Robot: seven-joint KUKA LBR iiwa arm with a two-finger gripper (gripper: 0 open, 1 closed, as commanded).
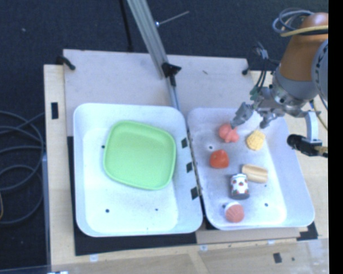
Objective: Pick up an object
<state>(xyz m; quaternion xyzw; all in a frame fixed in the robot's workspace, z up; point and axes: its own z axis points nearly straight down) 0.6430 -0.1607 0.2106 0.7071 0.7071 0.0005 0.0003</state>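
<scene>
Several small items lie in the right bin (286, 170): a pink lump (228, 133), a yellow knobbly piece (255, 140), a red strawberry-like piece (219, 159), a tan bread-like roll (255, 173), a small white and dark can (239, 186) and a round pink piece (234, 212). My gripper (252, 117) hangs over the bin's far part, just above the pink lump and the yellow piece. Its two fingers are spread apart, with nothing between them.
The left bin (91, 210) holds a green square plate (140, 154). A slanted metal pole (150, 33) comes down to the far edge between the bins. Cables lie off the bench at the left.
</scene>
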